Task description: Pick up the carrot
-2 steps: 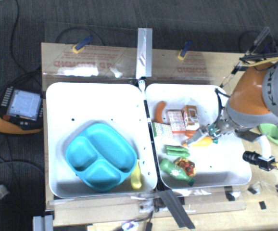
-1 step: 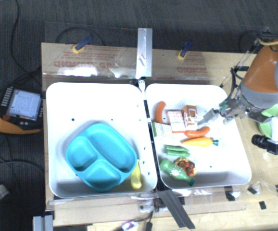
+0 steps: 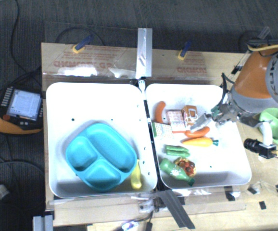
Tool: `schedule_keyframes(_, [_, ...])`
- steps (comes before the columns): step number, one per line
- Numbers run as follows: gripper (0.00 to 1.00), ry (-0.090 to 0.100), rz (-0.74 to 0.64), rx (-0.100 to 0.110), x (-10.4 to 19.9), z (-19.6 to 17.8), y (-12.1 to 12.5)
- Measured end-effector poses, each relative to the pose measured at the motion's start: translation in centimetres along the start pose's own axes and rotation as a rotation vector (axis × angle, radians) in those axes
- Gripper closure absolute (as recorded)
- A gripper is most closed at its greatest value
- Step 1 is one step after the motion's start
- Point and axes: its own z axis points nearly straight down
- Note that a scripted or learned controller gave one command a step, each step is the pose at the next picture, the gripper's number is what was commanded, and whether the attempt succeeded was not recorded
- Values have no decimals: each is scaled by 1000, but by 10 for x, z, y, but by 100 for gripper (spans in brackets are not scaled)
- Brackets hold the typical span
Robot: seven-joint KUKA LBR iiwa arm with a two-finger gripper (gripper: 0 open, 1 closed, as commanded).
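Camera view: two shallow white plastic bins side by side on a pale wooden bench, left bin (image 3: 57,129) and right bin (image 3: 235,162), glossy walls, rounded corners. Grey arm with orange band (image 3: 255,78) comes in from the right, over the right bin's upper right corner. Two-finger gripper (image 3: 202,121) points left and down, metallic tips low over the bin floor; can't tell whether it is clenched or released, the tips are too small and blurred. No object visibly between the fingers.

Task object: orange tapered plastic carrot with green stem end (image 3: 199,142) lies flat on the right bin floor, roughly centre, long axis left-right, stem toward the right. Just above it, a smaller reddish-orange elongated piece (image 3: 197,132), nearly touching the gripper tips.

Other right-bin contents: smooth orange-red sausage-shaped toy (image 3: 159,110) near the upper left, upright along the divider; small printed cardboard box, red and white (image 3: 176,120), beside a second small printed pack (image 3: 190,113); green ridged pea-pod shape (image 3: 177,150); green leafy toy with a red-brown mottled part (image 3: 178,169) at the lower left.

Left bin: turquoise three-compartment plastic tray (image 3: 100,155), rounded, tilted; smooth yellow banana-like piece (image 3: 136,176) beside its right edge against the divider.
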Motion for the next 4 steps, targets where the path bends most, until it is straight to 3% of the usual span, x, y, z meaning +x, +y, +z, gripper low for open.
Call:
schedule_keyframes(1, [0, -1, -134, -1, 4, 8, -1])
schedule_keyframes(2, [0, -3, -287, -3, 17, -3, 65])
schedule_keyframes(3, [0, -4, -422, -2, -32, -7, 48])
schedule_keyframes(4, [0, 3, -297, -6, -36, 58, -7])
